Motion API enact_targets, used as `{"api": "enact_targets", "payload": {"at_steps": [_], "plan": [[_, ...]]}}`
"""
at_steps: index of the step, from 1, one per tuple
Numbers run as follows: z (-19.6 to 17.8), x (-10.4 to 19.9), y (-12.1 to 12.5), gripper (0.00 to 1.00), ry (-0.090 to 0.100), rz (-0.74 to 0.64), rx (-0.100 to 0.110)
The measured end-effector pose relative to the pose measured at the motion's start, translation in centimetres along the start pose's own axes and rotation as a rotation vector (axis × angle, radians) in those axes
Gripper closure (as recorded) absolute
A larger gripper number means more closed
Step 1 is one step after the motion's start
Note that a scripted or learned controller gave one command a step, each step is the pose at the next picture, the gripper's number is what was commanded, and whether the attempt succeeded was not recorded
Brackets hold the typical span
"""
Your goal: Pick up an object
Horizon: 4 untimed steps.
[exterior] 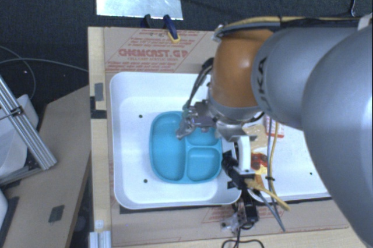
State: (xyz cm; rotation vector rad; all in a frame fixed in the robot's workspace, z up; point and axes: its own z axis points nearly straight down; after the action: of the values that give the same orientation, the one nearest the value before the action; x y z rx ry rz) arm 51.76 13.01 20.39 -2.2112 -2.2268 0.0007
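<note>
While seen from above at a slant:
Blue tray [175, 151]: lying flat in the left white bin [131, 124], toward its right half; divided into compartments, one long one on the left, two smaller ones on the right.
Long axis: running from the far side of the bin to the near side, slightly tilted; rounded ends pointing far and near.
Arm [303, 95]: grey, with orange band [236, 69], reaching in from the right, covering much of the right white bin [303, 174].
Tool [185, 127]: low over the tray's upper right edge, at or near its rim; finger spread hidden by the wrist, cannot tell wide or narrow; no grasp visible.
Table [154, 46]: cardboard sheet with red print under the bins.
</note>
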Motion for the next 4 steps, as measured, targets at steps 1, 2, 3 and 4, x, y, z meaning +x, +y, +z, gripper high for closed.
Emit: {"api": "enact_targets", "payload": {"at_steps": [1,2,3,4], "plan": [[12.1,-0.5,-3.1,0.00,-0.001,0.007,-0.006],[9.8,2.6,7.8,0.00,-0.002,0.003,-0.009],[9.2,2.6,7.2,1.00,-0.002,0.001,0.009],[10.9,1.7,11.7,1.00,0.013,0.001,0.115]]}}
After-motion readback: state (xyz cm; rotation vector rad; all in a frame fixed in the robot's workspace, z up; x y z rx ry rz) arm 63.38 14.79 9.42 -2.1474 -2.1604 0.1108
